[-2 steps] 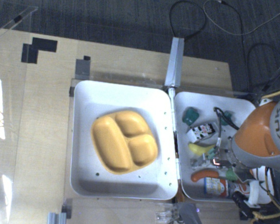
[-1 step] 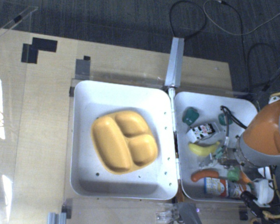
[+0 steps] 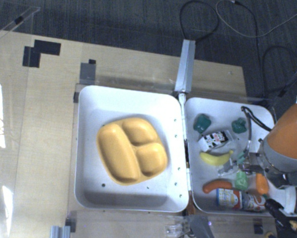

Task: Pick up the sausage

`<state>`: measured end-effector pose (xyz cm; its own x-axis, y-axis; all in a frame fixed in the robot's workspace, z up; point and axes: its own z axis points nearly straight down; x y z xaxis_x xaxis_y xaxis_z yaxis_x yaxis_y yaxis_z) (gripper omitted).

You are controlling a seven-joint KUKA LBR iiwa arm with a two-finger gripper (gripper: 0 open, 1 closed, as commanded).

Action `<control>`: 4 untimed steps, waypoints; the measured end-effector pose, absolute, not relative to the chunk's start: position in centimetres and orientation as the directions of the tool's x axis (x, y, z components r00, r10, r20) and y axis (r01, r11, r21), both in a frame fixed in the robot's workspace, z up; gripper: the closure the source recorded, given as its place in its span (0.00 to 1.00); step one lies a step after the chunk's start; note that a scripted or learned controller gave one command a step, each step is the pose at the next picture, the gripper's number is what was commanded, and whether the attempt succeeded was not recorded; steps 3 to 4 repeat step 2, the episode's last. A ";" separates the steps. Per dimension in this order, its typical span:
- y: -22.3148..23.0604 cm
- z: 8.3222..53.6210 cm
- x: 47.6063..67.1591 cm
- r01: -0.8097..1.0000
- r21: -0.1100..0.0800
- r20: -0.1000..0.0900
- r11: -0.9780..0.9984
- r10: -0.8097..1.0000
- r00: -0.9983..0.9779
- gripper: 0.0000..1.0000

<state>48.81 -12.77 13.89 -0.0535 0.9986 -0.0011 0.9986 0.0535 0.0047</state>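
**Camera view: arm low over the right bin, sausage just beside it**

The camera view looks down on a pale wooden surface (image 3: 41,147) carrying two shallow white bins with rounded corners. The left bin (image 3: 86,136) holds a smooth, glossy yellow dish (image 3: 131,150) with a soft, lobed outline, split into three rounded compartments. The right bin (image 3: 193,196) is crowded with small things: two dark green lumps (image 3: 202,123) near its far edge, a small white and black carton (image 3: 214,140), a curved yellow banana (image 3: 215,158), a light green piece (image 3: 242,180), an orange carrot-like piece (image 3: 262,183), and a can (image 3: 236,199) with a printed label lying on its side along the near wall.

The sausage (image 3: 216,186) is a short, smooth, reddish-orange cylinder with rounded ends. It lies in the near part of the right bin, just behind the can and in front of the banana, its length running roughly left to right.

The end effector (image 3: 243,164) reaches in from the right beneath the arm's orange band (image 3: 292,136), hanging over the middle of the right bin. The sausage lies just to its near left, close beside it. The metal parts blur into the clutter around the green piece, so whether it is open or closed, or touching anything, cannot be told. Nothing is visibly held.
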 end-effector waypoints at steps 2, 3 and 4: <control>-11.4 10.1 49.4 0.919 0.019 -0.009 0.394 0.919 -0.394 1.00; -11.4 10.1 49.4 0.919 0.019 -0.009 0.394 0.919 -0.394 1.00; -11.4 10.1 49.4 0.919 0.019 -0.009 0.394 0.919 -0.394 1.00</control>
